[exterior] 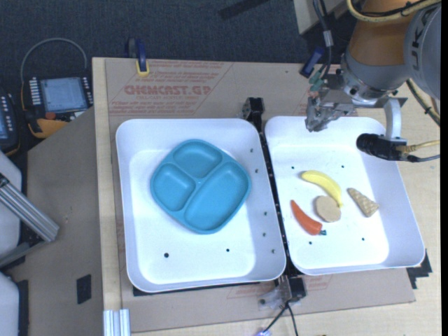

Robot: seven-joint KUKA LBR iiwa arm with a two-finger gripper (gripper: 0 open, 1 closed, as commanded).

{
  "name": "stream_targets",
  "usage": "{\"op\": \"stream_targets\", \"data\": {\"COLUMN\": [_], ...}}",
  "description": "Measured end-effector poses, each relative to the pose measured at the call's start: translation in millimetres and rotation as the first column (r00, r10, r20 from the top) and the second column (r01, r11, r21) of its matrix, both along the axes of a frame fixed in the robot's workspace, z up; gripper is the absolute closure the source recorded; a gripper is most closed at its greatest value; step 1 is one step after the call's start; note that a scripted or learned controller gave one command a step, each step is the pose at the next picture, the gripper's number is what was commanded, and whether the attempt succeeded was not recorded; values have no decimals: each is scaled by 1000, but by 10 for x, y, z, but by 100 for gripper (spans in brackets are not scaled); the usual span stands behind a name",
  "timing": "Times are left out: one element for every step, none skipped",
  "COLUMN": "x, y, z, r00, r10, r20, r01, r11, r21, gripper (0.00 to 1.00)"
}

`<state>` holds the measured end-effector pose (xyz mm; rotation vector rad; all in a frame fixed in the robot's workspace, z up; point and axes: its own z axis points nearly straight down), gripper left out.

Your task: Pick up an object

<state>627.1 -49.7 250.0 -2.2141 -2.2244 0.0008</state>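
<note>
Overhead, hand (318, 121) hovers above right bin's (399, 247) far rim.

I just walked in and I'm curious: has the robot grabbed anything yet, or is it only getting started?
Nothing looks picked up yet. The banana, the red pepper, the round tan piece and the wedge-shaped piece all lie in the right bin. The pincer hangs over that bin's far edge, apart from them. Left to do: come down on one item, grip it and lift it.

The arm (392, 26) is cut off by the top and right edges; the end effector's (318, 121) fingers are too small to tell apart.
</note>
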Motion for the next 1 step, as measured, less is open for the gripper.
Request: {"op": "stream_targets", "data": {"x": [-242], "y": [571], "z": [11], "r00": [1000], "r10": [1], "r20": [-1], "r01": [-1], "r11": [1000], "r21": [0], "gripper": [100]}}
